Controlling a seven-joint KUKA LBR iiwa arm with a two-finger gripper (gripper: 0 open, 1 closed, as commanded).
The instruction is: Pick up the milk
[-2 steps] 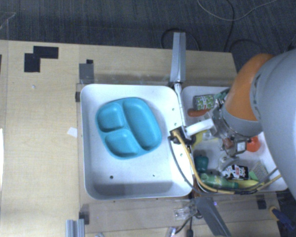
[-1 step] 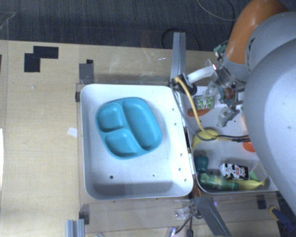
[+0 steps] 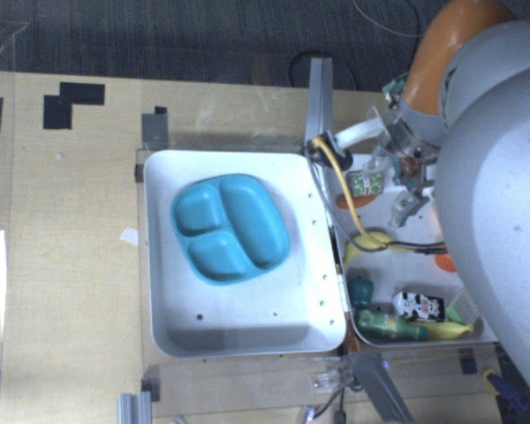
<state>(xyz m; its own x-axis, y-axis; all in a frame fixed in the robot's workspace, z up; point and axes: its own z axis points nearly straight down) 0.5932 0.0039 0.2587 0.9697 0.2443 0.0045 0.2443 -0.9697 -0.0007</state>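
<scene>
Milk (image 3: pixel 420 306) lies in right bin (image 3: pixel 368 332) near front edge, beside green bottle (image 3: pixel 390 327) & banana (image 3: pixel 446 329). Gripper (image 3: pixel 405 200) hangs well apart from it toward bin's far end; can't tell its state

The milk (image 3: pixel 420 306) was a small carton with a white face marked in black cow-like patches, and it lay on its side rather than standing. I saw it in the right bin (image 3: pixel 364 332), down near that bin's front edge, resting just above a long green and yellow item (image 3: pixel 411 328) that ran along the front wall. Its right end sat close to my own grey bulk, which hid whatever lay beyond.
</scene>
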